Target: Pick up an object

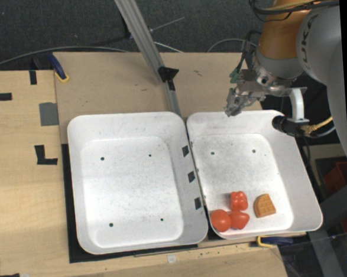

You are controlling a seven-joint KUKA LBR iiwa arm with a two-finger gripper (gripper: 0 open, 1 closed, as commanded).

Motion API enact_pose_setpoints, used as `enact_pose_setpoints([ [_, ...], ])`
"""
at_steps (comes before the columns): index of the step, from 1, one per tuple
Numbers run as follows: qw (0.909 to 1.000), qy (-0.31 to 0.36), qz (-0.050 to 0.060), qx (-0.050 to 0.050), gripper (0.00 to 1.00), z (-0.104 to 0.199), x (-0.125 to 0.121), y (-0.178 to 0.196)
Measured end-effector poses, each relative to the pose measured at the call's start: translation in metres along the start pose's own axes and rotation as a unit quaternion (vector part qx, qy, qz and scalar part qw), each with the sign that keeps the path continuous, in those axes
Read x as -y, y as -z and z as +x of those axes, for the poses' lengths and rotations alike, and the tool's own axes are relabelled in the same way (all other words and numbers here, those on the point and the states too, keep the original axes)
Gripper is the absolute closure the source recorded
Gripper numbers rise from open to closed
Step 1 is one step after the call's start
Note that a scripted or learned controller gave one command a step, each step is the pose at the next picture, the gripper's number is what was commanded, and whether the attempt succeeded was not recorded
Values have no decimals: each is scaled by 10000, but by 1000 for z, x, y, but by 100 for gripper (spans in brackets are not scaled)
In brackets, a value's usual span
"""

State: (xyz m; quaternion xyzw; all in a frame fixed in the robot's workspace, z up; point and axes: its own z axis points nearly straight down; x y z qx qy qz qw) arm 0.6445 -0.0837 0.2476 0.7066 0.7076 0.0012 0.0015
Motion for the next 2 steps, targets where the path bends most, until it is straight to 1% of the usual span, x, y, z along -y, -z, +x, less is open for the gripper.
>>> enact_pose_setpoints([
  [1,10000,24,33,-11,100,59,5,-12],
  [2,10000,29,25,-13,100,116,4,-5],
])
